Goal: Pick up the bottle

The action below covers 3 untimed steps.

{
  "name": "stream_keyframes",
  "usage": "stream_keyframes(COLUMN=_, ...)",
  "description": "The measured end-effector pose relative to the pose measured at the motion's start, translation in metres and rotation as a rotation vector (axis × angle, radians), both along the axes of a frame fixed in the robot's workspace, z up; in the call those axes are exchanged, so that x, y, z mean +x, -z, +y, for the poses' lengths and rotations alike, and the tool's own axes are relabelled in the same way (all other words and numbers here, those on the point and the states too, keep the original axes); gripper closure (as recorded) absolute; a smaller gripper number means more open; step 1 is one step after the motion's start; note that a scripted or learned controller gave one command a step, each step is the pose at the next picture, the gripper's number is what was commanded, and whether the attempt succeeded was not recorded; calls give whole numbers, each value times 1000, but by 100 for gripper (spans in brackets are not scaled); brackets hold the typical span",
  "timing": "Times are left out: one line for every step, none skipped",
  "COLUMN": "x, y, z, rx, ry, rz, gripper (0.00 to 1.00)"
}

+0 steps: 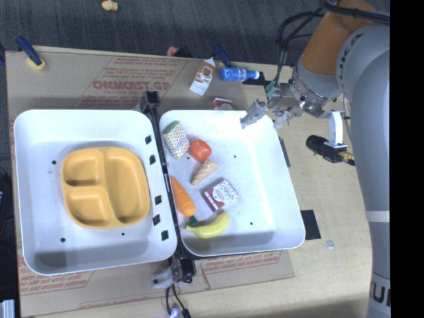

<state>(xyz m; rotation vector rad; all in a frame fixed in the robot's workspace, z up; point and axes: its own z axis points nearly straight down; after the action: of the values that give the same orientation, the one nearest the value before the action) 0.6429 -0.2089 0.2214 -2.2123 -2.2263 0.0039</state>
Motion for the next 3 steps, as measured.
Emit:
stream_keyframes(x=0, y=-10, z=1, rx=0, ry=-6, rz=2, gripper=100)
stream_keyframes(x=-34, y=-51, z=-2, rx=1, ry=-238, rz=0, gripper=100)
stream_keyframes(x=-88, y=-107, z=-2, rx=-1, ry=-362, rz=-3, gripper=100)
